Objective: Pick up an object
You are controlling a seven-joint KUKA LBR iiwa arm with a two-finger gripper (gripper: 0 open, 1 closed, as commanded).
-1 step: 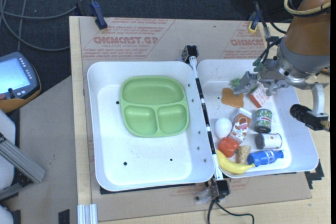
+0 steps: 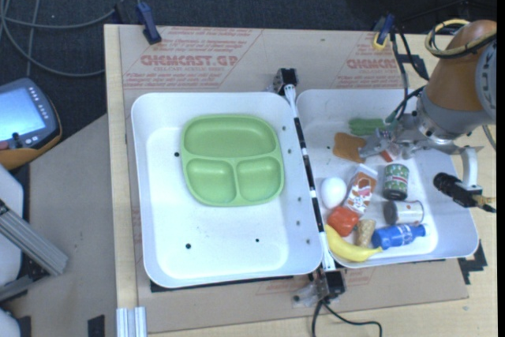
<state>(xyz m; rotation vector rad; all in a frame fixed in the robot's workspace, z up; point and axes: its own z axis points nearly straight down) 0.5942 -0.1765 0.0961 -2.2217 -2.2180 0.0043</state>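
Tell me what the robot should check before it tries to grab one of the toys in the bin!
1. Gripper is over the right bin: ok.
2. Something is close under it to grab: ok, the brown piece and the green piece lie right beside it.
3. Fingers open and ready: cannot tell, they look too small and blurry.
4. Nothing already held: cannot tell.
5. Room around the target: not ok lower down, where the can, egg, banana and blue bottle crowd together.
6. Green tray in the left bin is out of the way: ok.
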